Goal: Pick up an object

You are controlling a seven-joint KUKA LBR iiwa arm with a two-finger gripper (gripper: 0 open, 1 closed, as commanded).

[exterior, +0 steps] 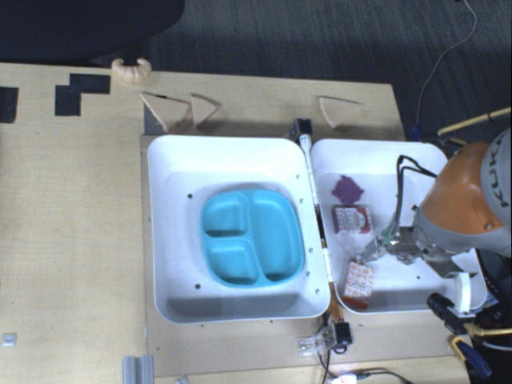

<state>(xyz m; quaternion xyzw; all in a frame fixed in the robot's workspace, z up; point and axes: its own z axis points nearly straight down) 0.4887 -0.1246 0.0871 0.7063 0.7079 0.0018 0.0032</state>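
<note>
Camera view. The bench carries two shallow white bins side by side. The left white bin (164,214) holds a light blue plastic tray with three compartments (252,236), lying flat near its centre. The right white bin (384,301) holds three small items: a crumpled purple piece (347,189) toward the far end, a small red-and-white printed packet (351,218) just nearer than it, and a flat packet with a white dotted face and a red edge (359,281) against the near left corner.

The grey arm with its orange band (464,198) reaches into the right bin from the right. The two-finger gripper (376,249) sits low over the bin floor, between the red-and-white packet and the dotted packet. Whether it is spread or pressed together cannot be determined at this resolution.

Task status: no item is visibly between the fingers, and all three items rest on the bin floor. As judged, the pick is not yet done; grasp and lift remain. The nearest candidates lie just beside the gripper, one on its far side and one on its near side.
</note>
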